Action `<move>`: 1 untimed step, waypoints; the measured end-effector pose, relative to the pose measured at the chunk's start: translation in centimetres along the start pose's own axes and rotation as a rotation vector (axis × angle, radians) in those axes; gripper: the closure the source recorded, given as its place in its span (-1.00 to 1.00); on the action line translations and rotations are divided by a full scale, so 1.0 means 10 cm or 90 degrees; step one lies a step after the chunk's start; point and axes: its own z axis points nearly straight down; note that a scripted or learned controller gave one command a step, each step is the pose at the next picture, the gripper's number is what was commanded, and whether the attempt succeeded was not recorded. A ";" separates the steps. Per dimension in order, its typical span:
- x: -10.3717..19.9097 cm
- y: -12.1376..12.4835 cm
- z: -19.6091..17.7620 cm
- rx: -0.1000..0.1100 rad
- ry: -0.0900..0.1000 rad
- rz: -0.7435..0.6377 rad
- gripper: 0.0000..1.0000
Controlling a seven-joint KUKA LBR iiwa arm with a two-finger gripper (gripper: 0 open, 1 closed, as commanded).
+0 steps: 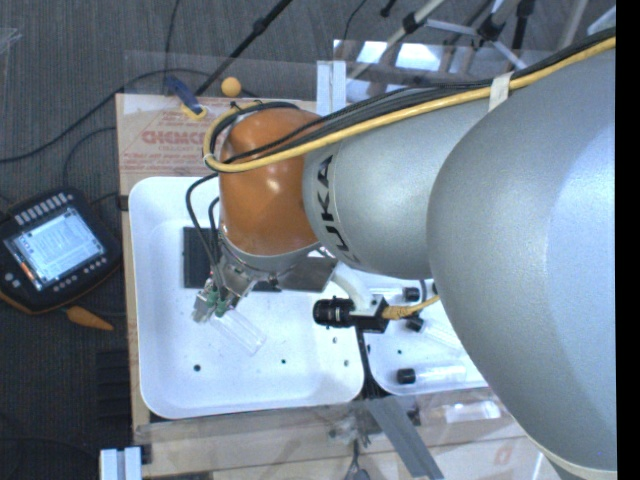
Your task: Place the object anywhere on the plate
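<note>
My gripper hangs low over the left white bin, below the orange wrist band. A clear, tube-like object lies on the bin floor just right of and below the gripper tips; whether they touch is unclear. A dark flat plate lies on the bin floor up and left of the gripper, and the arm hides its right part.
The right bin holds clear tubes with black caps. A black cylinder juts out near the wall between the bins. The big grey arm covers the right half of the scene. A handheld controller lies left of the bench.
</note>
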 end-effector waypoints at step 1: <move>-0.68 0.30 -1.42 -0.002 -0.003 -0.086 1.00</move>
